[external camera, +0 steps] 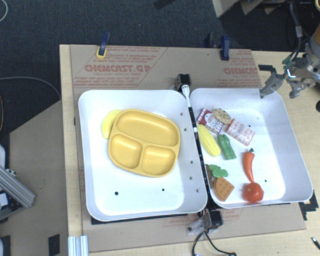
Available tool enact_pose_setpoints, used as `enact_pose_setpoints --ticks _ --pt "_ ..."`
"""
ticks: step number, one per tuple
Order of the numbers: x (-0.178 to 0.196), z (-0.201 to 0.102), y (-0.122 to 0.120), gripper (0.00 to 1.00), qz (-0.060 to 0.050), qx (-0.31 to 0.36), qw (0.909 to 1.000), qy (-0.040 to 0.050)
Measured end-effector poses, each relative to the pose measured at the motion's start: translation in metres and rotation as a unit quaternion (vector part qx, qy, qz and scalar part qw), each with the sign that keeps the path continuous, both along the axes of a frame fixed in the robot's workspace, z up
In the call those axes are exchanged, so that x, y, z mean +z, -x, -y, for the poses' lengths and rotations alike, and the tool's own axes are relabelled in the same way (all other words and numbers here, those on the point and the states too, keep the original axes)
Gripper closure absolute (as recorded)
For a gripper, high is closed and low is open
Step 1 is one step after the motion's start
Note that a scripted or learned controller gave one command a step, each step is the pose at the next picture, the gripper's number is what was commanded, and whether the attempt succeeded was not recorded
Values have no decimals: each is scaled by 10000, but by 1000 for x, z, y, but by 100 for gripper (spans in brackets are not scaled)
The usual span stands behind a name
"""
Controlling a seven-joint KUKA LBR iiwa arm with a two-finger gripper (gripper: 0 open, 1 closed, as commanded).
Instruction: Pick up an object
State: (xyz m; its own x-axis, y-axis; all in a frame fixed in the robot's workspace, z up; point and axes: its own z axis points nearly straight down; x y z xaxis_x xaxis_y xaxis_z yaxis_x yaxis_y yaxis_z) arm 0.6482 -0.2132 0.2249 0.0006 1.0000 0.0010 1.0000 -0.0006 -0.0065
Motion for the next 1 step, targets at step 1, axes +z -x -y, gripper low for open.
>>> enact_pose_setpoints --ticks 1 --pt "-61 1 8 0 -4 1 10000 -5"
